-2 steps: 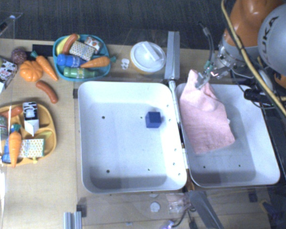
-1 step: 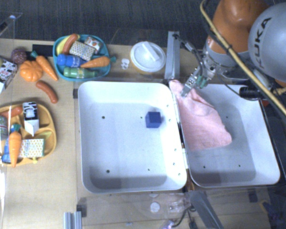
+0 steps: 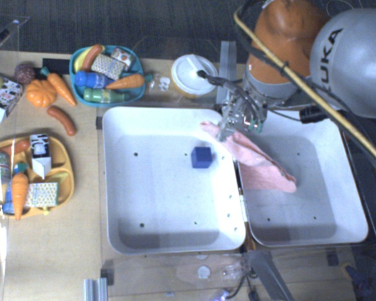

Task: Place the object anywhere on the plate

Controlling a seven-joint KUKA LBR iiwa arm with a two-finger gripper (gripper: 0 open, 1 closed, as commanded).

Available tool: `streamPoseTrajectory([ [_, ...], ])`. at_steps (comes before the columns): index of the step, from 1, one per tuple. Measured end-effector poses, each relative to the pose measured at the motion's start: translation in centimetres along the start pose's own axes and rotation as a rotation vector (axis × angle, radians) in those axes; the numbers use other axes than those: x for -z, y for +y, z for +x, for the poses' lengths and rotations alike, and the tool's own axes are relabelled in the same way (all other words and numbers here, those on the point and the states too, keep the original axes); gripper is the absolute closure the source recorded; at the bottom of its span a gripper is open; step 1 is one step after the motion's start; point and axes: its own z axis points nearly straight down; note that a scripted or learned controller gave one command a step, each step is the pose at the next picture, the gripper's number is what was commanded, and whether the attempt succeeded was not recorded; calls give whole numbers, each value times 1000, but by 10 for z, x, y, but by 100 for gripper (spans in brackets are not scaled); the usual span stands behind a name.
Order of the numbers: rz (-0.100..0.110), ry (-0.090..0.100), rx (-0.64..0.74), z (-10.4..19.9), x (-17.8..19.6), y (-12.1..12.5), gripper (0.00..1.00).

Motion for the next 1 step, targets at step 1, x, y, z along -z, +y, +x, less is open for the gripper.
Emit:
streamPoseTrajectory([
  [1, -1, 0, 299, 38, 4, 26, 100],
])
